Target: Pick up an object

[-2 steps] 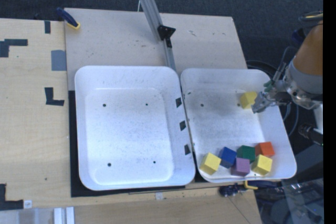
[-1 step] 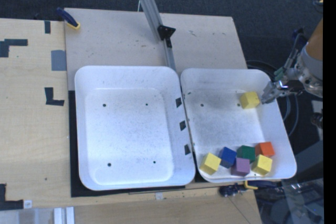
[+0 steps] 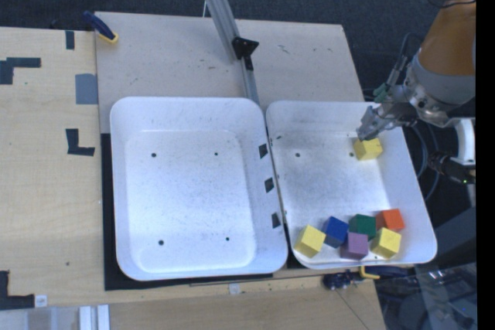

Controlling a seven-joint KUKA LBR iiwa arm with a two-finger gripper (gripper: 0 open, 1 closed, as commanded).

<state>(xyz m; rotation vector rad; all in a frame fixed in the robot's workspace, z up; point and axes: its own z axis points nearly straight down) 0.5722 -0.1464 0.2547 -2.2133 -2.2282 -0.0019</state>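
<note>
A yellow block [image 3: 368,148] lies slightly tilted in the upper right part of the right bin [image 3: 325,166]. My gripper [image 3: 366,132] hangs right above it, its tip touching or nearly touching the block's top edge. Along the bin's front edge sits a cluster of blocks: a yellow block [image 3: 312,240], a blue block [image 3: 336,231], a green block [image 3: 362,225], a purple block [image 3: 356,244], an orange block [image 3: 392,219] and another yellow block [image 3: 387,242].
The left bin [image 3: 189,182] stands beside the right one, with black clips between them. A slanted metal rail [image 3: 220,4] crosses the back of the bench. A small blue and yellow tool [image 3: 100,27] lies at the far left.
</note>
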